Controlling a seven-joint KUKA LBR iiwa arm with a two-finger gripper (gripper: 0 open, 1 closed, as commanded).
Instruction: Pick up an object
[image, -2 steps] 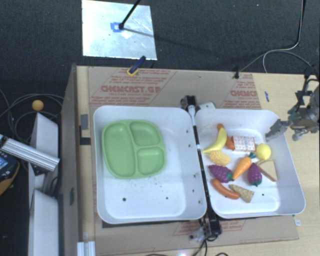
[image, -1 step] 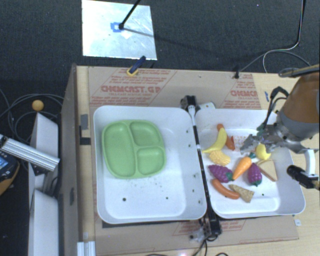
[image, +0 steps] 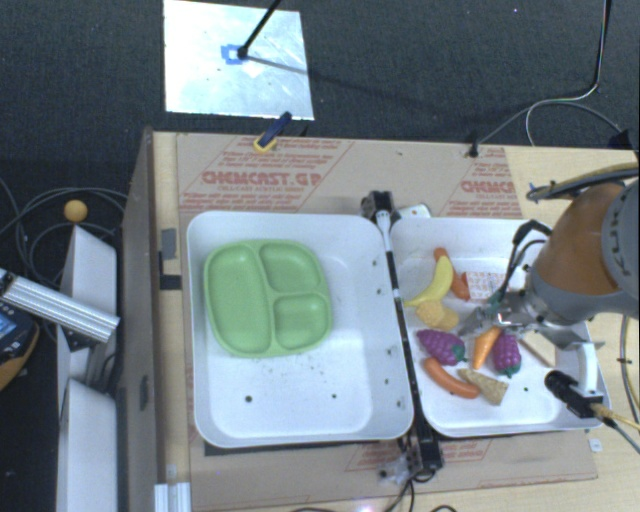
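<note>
The right bin (image: 520, 415) holds several toy foods: a yellow banana (image: 436, 284), a small orange-red piece (image: 459, 286), an orange round piece (image: 437, 315), a purple grape bunch (image: 441, 346), an orange carrot (image: 484, 347), a second purple piece (image: 507, 353), a red sausage (image: 449, 379) and a tan wedge (image: 489, 386). My gripper (image: 492, 320) hangs low over this bin, just above the carrot and the second purple piece. The grey and orange arm (image: 590, 250) comes in from the right and hides the bin's right part.
The left bin (image: 300, 400) holds a green divided plate (image: 268, 297) in its upper left part. A black divider (image: 396, 300) runs between the bins. Cardboard (image: 330, 170) lies under both bins, with a yellow-and-blue tool (image: 270, 133) at its far edge.
</note>
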